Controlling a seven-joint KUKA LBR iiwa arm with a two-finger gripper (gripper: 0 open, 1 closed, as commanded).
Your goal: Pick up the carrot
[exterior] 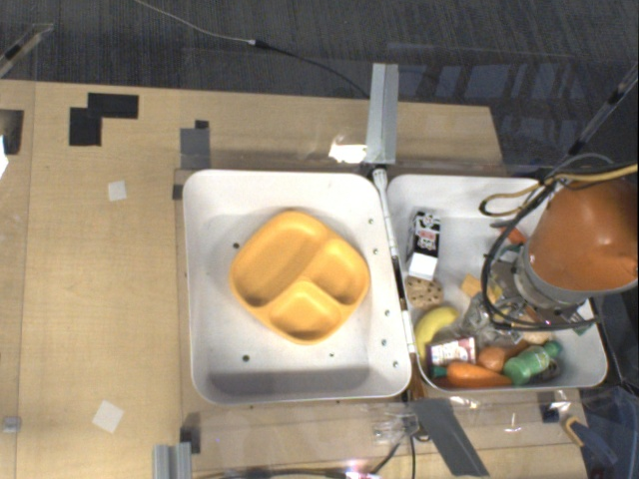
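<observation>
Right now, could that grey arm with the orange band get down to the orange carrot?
Probably yes. The orange carrot lies uncovered at the right white bin's near edge, just below the arm, though a green toy and yellow banana crowd it.

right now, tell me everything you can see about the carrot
The carrot is a small orange toy-like piece, smooth and probably plastic, lying on its side near the front edge of the right bin. Its long axis runs roughly left to right. It sits in a cluster: a small pink-labelled packet lies just behind its left end, a green item lies at its right end, and a yellow banana-like piece is farther back. The arm's wrist hangs above the cluster; nothing visibly grips the carrot.
</observation>
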